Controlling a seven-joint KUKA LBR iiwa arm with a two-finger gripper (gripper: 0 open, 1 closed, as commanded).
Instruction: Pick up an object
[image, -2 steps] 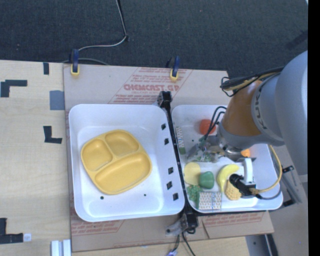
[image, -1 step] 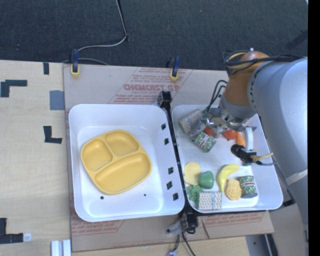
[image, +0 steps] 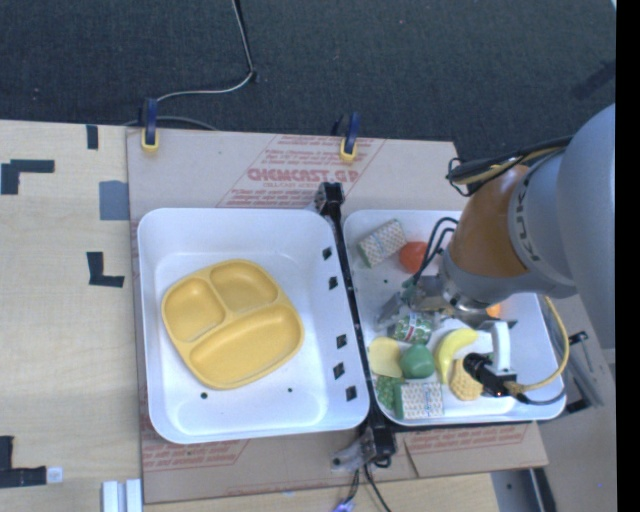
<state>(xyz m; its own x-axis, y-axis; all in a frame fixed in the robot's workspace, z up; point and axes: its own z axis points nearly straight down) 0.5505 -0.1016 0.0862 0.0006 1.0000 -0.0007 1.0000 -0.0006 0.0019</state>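
A: Where is the gripper (image: 418, 305)?

B: Low inside the right bin (image: 548, 330), wrist bent down over the clutter. Probably a descent for a grasp. Open or closed, I cannot tell; the wrist hides it.

A: Candidates?

B: A small printed can (image: 411, 327) directly under it. Just beyond, a green ball (image: 417, 360), a yellow lemon-like piece (image: 386, 356), a banana (image: 456, 345). The orange ball (image: 413, 255) sits behind. The yellow divided plate (image: 232, 322) lies well apart in the left bin (image: 160, 230).

A: Held?

B: Nothing visibly.
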